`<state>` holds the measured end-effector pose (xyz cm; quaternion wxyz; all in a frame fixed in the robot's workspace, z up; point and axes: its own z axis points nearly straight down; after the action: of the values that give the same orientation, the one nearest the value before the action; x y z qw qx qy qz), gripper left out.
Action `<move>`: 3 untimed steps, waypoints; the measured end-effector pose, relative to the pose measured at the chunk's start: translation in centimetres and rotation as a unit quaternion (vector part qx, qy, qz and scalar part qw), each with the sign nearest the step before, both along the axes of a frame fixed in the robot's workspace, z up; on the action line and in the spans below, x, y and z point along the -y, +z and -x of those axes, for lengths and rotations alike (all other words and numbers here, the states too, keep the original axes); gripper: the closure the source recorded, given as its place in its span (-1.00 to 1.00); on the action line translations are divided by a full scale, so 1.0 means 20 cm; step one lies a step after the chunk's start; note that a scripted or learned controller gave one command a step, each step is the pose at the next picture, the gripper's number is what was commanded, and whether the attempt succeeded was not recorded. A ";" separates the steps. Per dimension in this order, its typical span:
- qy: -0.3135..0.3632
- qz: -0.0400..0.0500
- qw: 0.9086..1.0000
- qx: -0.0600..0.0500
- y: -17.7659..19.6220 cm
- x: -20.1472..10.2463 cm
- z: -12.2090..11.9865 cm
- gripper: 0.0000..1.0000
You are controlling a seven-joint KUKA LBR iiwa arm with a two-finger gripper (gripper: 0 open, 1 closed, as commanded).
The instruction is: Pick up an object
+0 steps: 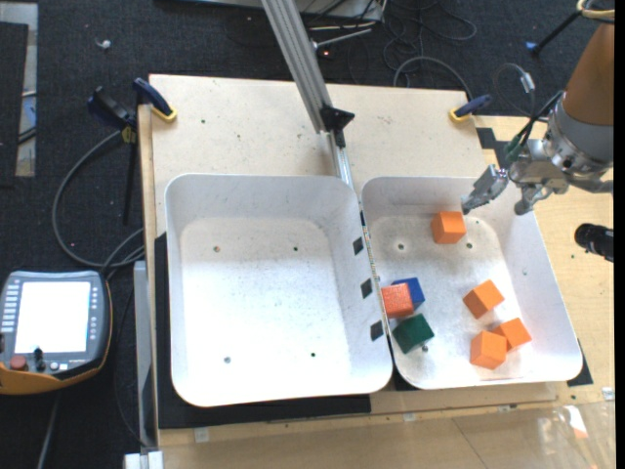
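The right bin (532,262) holds several small blocks. An orange cube (449,227) lies near its back. Further forward on the right are an orange block (482,298) and two more orange blocks (498,343) close together. By the divider sit a red-orange block (396,301), a blue block (409,288) behind it and a dark green block (413,332). My gripper (506,193) hangs above the bin's back right corner, right of the orange cube. Its two fingers stand apart, open, with nothing between them.
The left bin (195,262) lies beside the right one. A slanted metal pole (298,47) crosses the bench's back. Clamps (156,101) hold the bench's back corners. A teach pendant (49,325) lies on the floor at the left.
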<state>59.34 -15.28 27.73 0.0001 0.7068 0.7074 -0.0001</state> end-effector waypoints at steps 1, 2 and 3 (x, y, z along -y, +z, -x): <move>0.002 0.001 1.000 0.003 0.06 0.09 -0.36 -1.00; 0.003 0.001 1.000 0.006 0.59 -0.11 -0.42 -1.00; -0.002 0.002 1.000 0.005 1.37 0.18 -0.42 -1.00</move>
<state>67.69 -18.93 55.07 0.0049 0.7081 0.7061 0.0018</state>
